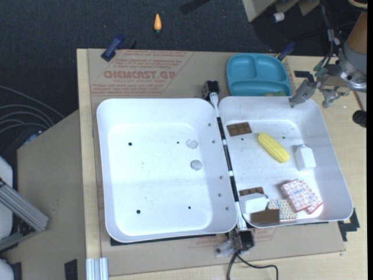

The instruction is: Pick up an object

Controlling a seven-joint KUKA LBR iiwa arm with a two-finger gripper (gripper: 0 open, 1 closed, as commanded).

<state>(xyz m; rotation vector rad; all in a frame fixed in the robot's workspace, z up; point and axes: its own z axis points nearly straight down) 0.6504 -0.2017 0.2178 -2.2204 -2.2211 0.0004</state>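
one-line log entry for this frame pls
arm: gripper open, above right bin's far edge | held: nothing | right bin: corn cob, chocolate bar, white block, patterned packet | pick: not yet done

Red print "CHEMCAST GP" stood on the brown board (143, 69) at the far left, smaller red lines around it too blurred to read

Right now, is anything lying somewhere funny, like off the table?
Yes. A small orange carrot-shaped thing lies on the dark floor beyond the bench, far from both bins. A blue clip-like piece hangs over the bench's far edge. The corn and packets sit normally in the right bin.
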